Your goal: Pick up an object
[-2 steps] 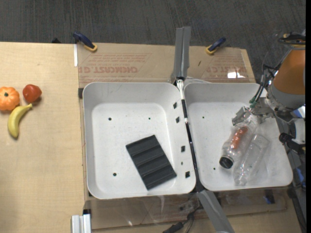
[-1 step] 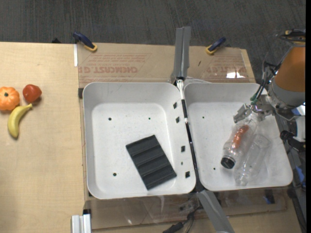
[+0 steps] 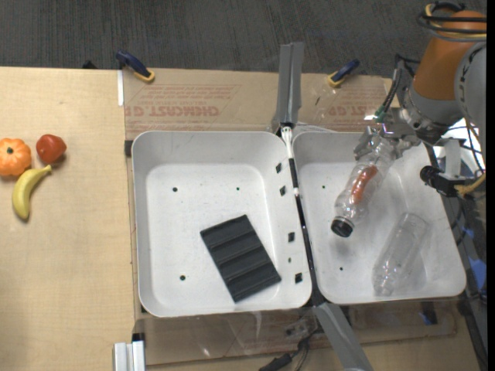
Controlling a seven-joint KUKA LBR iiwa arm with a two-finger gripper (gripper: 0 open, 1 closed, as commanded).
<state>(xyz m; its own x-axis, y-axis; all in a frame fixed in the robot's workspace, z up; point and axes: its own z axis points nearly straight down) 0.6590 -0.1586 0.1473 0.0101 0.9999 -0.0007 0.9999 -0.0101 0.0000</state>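
Observation:
My gripper (image 3: 382, 139) hangs over the back of the right bin (image 3: 328, 273), under the orange-banded wrist (image 3: 448, 52). It is shut on the base end of a clear plastic bottle with an orange label (image 3: 356, 190). The bottle slants down to the left, and its dark cap (image 3: 341, 227) points at the bin floor. A second clear bottle (image 3: 398, 255) lies flat in the front right part of the same bin. A black ribbed block (image 3: 240, 257) lies in the left bin (image 3: 170, 230), toward its front.
A metal divider post (image 3: 289, 83) stands between the bins at the back. Two clamps (image 3: 135, 66) (image 3: 342, 72) hold the cardboard behind them. An orange (image 3: 12, 158), a red fruit (image 3: 51, 148) and a banana (image 3: 27, 191) lie on the bench far left.

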